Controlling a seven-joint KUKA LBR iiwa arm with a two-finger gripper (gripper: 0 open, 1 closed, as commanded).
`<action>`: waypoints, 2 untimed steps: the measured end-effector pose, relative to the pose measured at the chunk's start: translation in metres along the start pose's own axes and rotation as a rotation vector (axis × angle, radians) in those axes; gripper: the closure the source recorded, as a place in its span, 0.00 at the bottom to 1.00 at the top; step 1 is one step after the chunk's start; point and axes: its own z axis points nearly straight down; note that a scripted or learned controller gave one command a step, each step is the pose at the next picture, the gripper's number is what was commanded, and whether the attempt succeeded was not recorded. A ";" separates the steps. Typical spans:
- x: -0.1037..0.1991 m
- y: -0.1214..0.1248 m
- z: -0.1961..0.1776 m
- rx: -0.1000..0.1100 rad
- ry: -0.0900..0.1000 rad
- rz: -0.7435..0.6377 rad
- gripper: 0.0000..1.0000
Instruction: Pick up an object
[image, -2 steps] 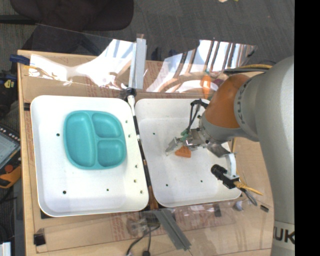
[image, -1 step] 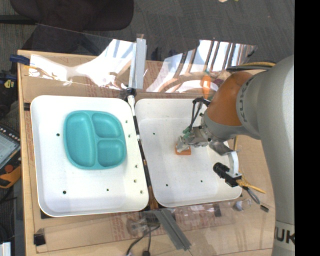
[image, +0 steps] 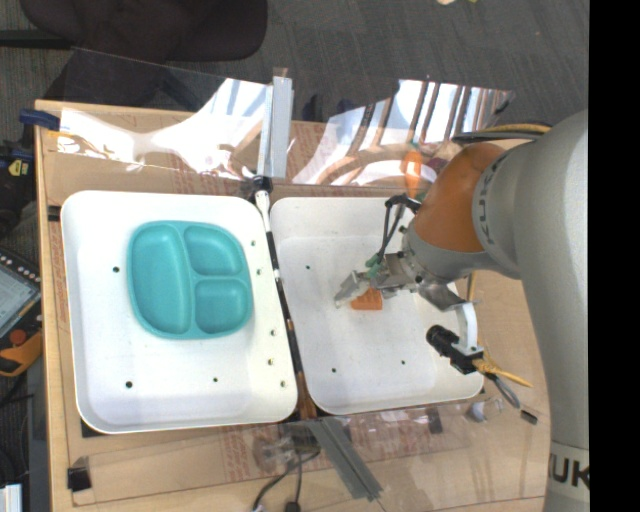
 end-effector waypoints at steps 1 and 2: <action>0.000 0.000 -0.009 0.003 0.001 -0.002 1.00; 0.000 0.000 -0.009 0.003 0.001 -0.003 0.00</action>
